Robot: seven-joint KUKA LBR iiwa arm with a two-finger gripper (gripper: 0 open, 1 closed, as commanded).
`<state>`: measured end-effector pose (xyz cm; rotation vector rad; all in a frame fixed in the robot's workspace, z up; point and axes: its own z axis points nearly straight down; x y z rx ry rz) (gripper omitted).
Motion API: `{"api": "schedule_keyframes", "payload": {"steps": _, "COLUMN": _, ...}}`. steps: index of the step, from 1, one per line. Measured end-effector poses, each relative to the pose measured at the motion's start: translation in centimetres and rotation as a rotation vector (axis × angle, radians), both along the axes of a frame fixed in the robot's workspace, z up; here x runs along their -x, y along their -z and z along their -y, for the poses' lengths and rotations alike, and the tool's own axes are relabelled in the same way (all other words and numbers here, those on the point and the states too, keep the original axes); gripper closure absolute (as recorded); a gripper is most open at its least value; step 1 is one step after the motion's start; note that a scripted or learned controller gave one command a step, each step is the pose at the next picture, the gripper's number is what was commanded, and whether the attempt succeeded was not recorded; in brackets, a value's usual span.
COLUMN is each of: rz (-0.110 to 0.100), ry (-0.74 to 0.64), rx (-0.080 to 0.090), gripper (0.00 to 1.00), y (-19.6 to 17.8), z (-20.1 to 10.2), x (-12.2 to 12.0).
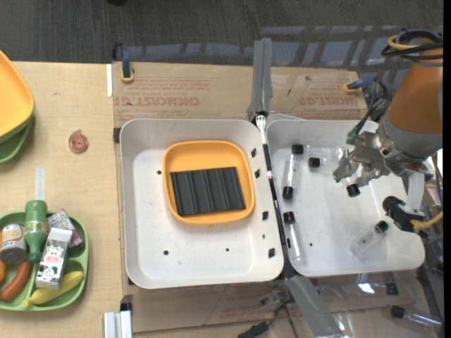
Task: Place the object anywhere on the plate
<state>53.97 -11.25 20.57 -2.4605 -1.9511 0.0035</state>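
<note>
An orange plate with rounded corners lies in the left bin. A dark grey ribbed rectangular object rests flat on it, inside the rim. My gripper hangs over the upper right part of the right bin, well apart from the plate and the grey object. A small black piece lies just beneath the gripper; whether it is touched I cannot tell. The arm's orange band rises above the wrist at the right.
Small black pieces and a clear tube are scattered in the right bin. On the bench at the left stand a green plate of toy food, a stacked yellow bowl and a small pink disc.
</note>
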Motion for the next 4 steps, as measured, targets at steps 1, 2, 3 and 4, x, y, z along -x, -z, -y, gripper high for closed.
{"api": "schedule_keyframes", "payload": {"steps": 1, "rz": -0.001, "ry": -0.108, "rx": 0.001, "gripper": 1.0, "y": -1.4, "z": -0.3, "x": -5.6}}
{"api": "schedule_keyframes", "payload": {"steps": 2, "rz": 0.001, "ry": -0.315, "rx": 0.002, "gripper": 1.0, "y": -1.0, "z": 0.2, "x": -11.9}}
{"api": "schedule_keyframes", "payload": {"steps": 3, "rz": 0.002, "ry": -0.426, "rx": 0.002, "gripper": 1.0, "y": -2.7, "z": 1.6, "x": -11.9}}
{"api": "schedule_keyframes", "payload": {"steps": 4, "rz": 0.003, "ry": -0.589, "rx": 0.002, "gripper": 1.0, "y": -5.6, "z": 1.4, "x": -12.0}}
